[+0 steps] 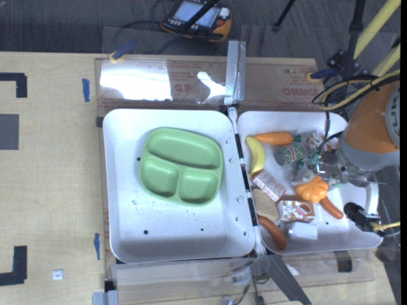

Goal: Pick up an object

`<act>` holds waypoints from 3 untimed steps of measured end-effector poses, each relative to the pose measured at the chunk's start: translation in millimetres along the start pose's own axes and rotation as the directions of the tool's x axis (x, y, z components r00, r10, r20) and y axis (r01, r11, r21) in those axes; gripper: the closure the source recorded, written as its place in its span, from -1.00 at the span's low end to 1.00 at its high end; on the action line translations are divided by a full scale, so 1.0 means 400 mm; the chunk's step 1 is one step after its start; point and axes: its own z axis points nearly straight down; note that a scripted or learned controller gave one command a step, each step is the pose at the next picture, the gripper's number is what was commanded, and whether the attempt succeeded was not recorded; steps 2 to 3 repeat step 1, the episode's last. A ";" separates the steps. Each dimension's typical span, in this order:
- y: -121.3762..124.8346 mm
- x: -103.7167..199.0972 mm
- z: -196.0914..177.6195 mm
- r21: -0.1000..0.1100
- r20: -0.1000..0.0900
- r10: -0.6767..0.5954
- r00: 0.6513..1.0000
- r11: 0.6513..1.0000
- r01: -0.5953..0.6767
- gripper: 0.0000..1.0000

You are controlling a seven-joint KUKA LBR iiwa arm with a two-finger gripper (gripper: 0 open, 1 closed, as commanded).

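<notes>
Small objects clustered in right bin [331, 230]: banana [256, 153] at 9 o'clock, carrot [275, 138] at 11 o'clock, orange piece [313, 188] near centre, sausage [272, 231] at 7 o'clock. Gripper [325, 162] positioned over cluster at 3 o'clock; finger state not discernible. Green divided tray [181, 164] centred in left bin [127, 227].

left bin [121, 189]: holds green divided tray [181, 165], 3 compartments
right bin [331, 229]: clutter of small items
banana [255, 154]: by left wall of right bin, just below carrot [275, 138]
orange toy [312, 189]: mid bin, near arm
hotdog [272, 232]: front-left corner of right bin
arm [375, 129]: over right bin's right side, orange band up top
gripper [324, 165]: low among items, near orange toy
</notes>
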 end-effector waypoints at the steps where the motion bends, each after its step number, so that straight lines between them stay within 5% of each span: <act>1: 0.021 0.176 -0.216 0.001 0.000 -0.168 0.986 0.986 0.168 1.00; 3: 0.021 0.176 -0.216 0.001 0.000 -0.168 0.986 0.986 0.168 1.00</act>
